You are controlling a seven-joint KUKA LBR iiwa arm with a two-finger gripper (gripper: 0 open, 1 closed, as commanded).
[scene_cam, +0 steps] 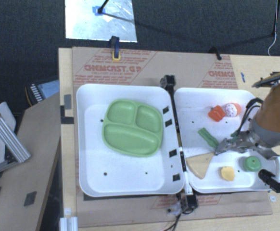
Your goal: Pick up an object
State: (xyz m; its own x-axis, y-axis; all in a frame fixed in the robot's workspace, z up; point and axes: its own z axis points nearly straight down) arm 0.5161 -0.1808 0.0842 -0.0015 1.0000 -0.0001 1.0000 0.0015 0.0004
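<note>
The right bin [193, 105] holds several small objects. An orange-red piece [216, 113] lies beside a white and pink ball [232, 109] near the far wall. A long green piece [207, 137] lies mid-bin, and a tan wedge [200, 165] sits at the front left. A yellow lump [227, 173] and a round green piece [251, 164] rest near the front wall. My gripper [222, 148] hangs low over the bin, pointing left, its tip just right of the long green piece and above the tan wedge. Nothing is visibly held.
The left bin [89, 177] holds a green divided plate [133, 127]. A black clip row [171, 124] runs along the wall between the bins. The arm's orange band [277, 112] fills the right bin's right side. Brown cardboard [130, 66] lies under both bins.
</note>
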